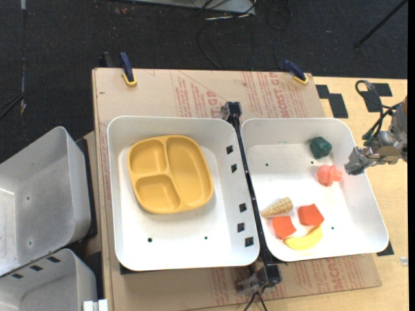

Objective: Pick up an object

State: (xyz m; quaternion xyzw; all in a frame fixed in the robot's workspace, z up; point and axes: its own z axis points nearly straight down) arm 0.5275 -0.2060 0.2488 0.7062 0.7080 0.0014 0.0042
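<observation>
Hovering at the right bin's [363, 193] edge, the claw [358, 162] should descend squarely over the nearby pink object [329, 174]; its opening I cannot tell.

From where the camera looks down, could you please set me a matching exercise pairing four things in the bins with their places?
Things:
1. yellow divided plate
2. dark green object
3. pink object
4. yellow banana-shaped piece

Places:
A. right bin, near its front edge
B. left bin
C. right bin, far end
D. right bin, just left of the hand

Pairs: 1-B, 2-C, 3-D, 4-A
</observation>
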